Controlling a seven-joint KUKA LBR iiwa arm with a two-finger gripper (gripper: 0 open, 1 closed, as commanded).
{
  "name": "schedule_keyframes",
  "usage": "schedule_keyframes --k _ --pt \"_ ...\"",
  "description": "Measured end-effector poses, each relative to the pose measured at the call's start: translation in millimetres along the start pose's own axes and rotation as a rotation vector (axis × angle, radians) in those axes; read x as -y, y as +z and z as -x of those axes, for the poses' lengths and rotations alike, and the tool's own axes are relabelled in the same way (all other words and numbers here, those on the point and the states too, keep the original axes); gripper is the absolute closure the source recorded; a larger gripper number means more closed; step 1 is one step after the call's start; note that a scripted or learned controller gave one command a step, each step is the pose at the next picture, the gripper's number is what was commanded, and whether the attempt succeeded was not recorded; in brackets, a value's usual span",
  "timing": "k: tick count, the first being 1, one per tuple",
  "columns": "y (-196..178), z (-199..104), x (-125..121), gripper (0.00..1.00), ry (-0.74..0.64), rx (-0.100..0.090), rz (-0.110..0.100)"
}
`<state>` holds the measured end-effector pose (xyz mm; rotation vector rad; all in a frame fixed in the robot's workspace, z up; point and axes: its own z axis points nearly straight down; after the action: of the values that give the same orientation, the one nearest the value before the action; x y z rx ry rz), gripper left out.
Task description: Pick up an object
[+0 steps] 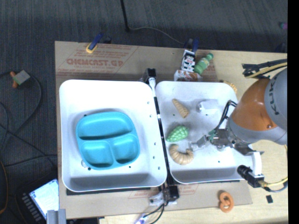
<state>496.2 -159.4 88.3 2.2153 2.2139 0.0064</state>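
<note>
Low over the right bin (219,169), the tool (200,143) points toward that bin's middle, its tip just beside the tan croissant-shaped toy (181,154) near the front wall. Whether it is wide or narrow I cannot tell; the tip is small and blurred, and nothing shows gripped in it. That low, slanted pose suggests a grab aimed at the croissant toy or at the green ridged toy (178,134) just behind it, both close to the wall shared with the left bin (67,125). Farther back in the right bin lie a tan cone-shaped toy (180,107) and a pale, whitish object (208,107), well apart from the tip. The grey arm with its orange band (250,108) leans in over the right edge of the table (117,62). In the left bin sits a blue divided tray (107,139), filling its middle. Beyond the bins, near the table's back edge, stands a small green bottle (202,64); an orange ring (226,200) lies near the front edge.
</note>
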Motion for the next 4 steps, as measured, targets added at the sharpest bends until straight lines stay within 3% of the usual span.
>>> schedule_keyframes --k 1,2,3,4 --pt "-17 -42 12 0.0 -0.002 -0.005 -0.012" --pt "-8 -54 -46 0.0 -0.002 -0.004 -0.011" --pt "-16 -58 -88 0.0 -0.001 -0.003 -0.01" --pt "-26 -58 -88 1.0 -0.001 -0.002 -0.011"
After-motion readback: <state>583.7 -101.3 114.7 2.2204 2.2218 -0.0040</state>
